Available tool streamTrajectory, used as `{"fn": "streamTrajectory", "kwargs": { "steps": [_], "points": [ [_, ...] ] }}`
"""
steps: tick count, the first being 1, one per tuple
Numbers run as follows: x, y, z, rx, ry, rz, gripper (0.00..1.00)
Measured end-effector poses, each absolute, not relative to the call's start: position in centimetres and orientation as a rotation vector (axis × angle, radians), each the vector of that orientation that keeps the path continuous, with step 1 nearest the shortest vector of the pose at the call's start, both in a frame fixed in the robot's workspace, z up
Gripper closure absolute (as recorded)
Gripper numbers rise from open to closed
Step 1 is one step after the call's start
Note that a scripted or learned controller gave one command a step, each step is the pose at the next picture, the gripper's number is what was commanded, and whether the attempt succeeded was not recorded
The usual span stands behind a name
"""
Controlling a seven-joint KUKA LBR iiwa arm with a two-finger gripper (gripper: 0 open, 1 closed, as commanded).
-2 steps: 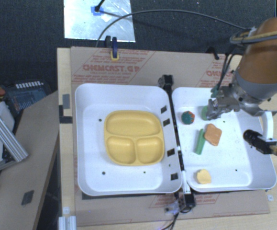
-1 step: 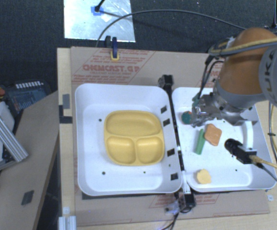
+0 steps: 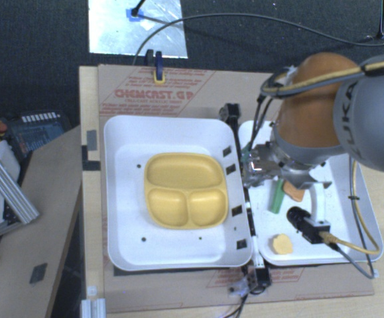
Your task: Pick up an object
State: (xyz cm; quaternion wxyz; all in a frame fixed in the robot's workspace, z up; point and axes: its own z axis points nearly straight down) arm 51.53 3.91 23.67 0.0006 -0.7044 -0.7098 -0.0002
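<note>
The gripper sits at centre right of the frame, low over the left part of the right bin. Its metal body shines under the bulk of the wrist, and from this slant it cannot be told whether it is released or clenched; nothing is seen in its grasp. The arm above it is smooth grey, with a rounded, glossy orange band.

Just below the gripper, on the right bin's white floor, lies a short green stick, straight-sided and slightly tilted. An orange piece, small and wedge-like, lies touching or just beside its right side, partly under the wrist. Lower down, near the bin's bottom edge, rests a small yellow disc with a matte face.

The left bin, a shallow white plastic one with rounded corners, holds a yellow tray at its middle: a smooth moulded plate with one wide compartment above and two smaller ones below.

Both bins rest on a tan cardboard sheet printed in red letters. At the upper left of the frame lies a crinkled, silvery foil square on dark carpet-like ground.
</note>
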Motion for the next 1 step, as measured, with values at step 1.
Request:
{"fn": "streamTrajectory", "kwargs": {
  "steps": [1],
  "points": [
    [50.77, 9.74, 23.92, -2.208, -2.233, -0.004, 1.00]
  ]
}}
